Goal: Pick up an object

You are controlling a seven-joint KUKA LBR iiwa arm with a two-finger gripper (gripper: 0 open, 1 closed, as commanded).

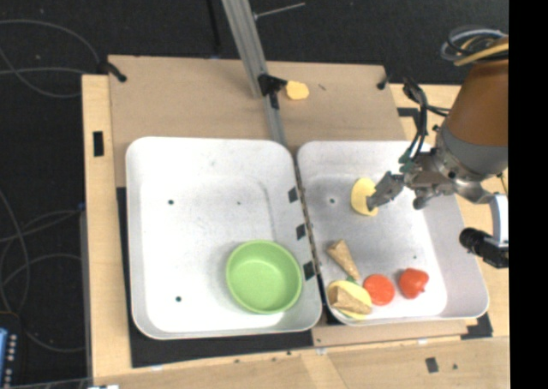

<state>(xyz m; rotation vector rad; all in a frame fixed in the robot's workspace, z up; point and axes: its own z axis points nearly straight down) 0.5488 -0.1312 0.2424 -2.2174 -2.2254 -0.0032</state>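
1 fixed camera sits above the bench (214, 96) and looks down at a slant. Its frame takes in both white bins, the left bin (163, 182) and the right bin (445, 250), at moderate range with dark floor beyond. The arm (479, 122) enters from the frame's right side.

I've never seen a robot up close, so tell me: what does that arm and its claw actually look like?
The arm is a thick rounded tube, orange-brown above and grey nearer the wrist. Thin dark cables loop along its side. The gripper is small, dark metal, with slim fingers.
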